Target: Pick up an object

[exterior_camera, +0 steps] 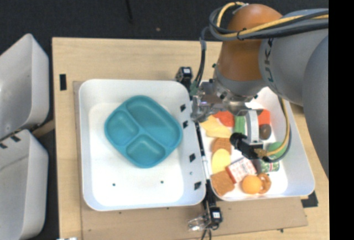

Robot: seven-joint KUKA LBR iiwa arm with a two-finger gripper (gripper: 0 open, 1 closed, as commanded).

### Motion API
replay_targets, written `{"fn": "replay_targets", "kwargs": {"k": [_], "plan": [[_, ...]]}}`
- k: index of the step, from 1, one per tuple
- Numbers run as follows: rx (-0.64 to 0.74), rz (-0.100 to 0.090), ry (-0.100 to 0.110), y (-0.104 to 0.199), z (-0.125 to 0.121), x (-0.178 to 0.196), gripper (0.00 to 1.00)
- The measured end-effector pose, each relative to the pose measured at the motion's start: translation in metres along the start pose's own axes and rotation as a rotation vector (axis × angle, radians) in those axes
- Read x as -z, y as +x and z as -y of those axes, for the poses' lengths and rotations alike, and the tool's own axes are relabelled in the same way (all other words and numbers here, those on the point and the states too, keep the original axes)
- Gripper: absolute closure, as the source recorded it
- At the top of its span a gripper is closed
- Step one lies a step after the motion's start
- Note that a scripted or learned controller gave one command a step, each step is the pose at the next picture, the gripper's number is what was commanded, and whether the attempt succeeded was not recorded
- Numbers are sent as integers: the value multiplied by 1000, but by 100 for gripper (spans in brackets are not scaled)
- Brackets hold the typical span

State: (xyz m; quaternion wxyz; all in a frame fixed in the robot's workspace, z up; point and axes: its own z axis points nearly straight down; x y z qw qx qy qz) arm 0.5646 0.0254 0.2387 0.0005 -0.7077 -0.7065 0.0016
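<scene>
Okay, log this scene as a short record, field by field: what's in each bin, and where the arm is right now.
left bin: one teal divided plate, three compartments
right bin: heap of toy food, among it an orange fruit, a brown toast slice, a yellow piece, a red piece
arm: reaches in from the right, wrist over the right bin's side nearest the left bin
pick: cannot tell whether anything is held
bench: pale wood
</scene>
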Motion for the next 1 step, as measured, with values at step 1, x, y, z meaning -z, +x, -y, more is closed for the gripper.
{"fn": "replay_targets", "kwargs": {"k": [1], "plan": [[-2,-2,-3,0,-1,0,100]]}}
